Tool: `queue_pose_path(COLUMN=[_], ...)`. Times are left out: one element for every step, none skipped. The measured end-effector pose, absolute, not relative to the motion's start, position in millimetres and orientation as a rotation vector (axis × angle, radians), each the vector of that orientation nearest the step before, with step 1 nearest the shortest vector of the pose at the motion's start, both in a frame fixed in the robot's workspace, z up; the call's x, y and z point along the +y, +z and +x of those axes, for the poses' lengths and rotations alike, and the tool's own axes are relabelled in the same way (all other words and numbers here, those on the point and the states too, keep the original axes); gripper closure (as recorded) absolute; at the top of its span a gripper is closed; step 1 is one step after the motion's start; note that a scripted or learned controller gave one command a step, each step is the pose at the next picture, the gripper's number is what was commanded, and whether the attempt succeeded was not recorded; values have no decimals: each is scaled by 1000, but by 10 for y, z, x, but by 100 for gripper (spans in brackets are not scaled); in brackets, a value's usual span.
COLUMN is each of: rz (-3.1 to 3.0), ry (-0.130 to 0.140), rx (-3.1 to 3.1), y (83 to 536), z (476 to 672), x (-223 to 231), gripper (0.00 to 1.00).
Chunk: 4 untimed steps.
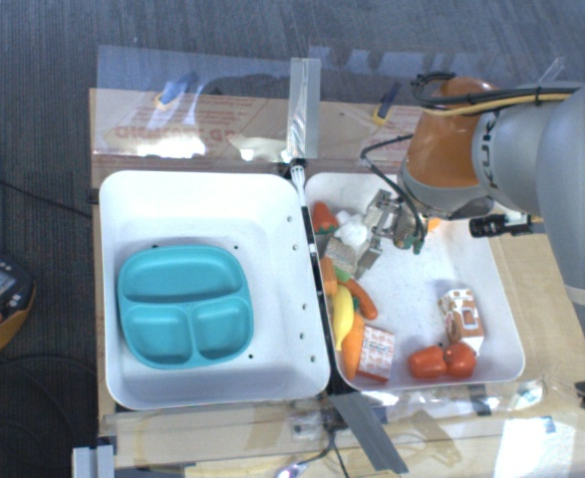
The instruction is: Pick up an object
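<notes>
A dark carpeted floor surrounds the worktop [202,122]. The left bin [152,192] holds a teal divided tray [184,304]. The right bin [491,307] holds a banana [343,314], carrots [360,300], a tomato [441,361] and small cartons [376,354]. The arm [471,152] reaches in from the right, its gripper [372,235] low at the bin's upper left beside a crumpled white item [352,234]; whether the fingers are open or grasping anything cannot be told.

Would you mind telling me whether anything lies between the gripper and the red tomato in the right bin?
Nothing visible blocks it. The gripper hangs over the upper left of the right bin, beside the pile of toys along the divider. The red tomato sits near the bottom edge, with bare bin floor between them; the small carton lies just off that line.
</notes>
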<state>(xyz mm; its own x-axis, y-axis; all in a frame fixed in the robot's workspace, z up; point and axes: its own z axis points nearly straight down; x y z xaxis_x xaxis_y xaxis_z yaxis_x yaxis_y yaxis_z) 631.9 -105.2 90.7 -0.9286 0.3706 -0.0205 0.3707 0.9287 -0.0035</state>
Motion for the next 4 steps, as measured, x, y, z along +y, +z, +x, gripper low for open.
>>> queue_pose_path(rz=[1007, 1228, 1224, 1224], ry=[5, 6, 6, 6], rx=[2953, 2866, 2869, 2869], y=[910, 912, 992, 991], z=[5807, 5171, 5179, 5178], x=[-1009, -985, -975, -975], gripper=[0, 0, 100, 0])
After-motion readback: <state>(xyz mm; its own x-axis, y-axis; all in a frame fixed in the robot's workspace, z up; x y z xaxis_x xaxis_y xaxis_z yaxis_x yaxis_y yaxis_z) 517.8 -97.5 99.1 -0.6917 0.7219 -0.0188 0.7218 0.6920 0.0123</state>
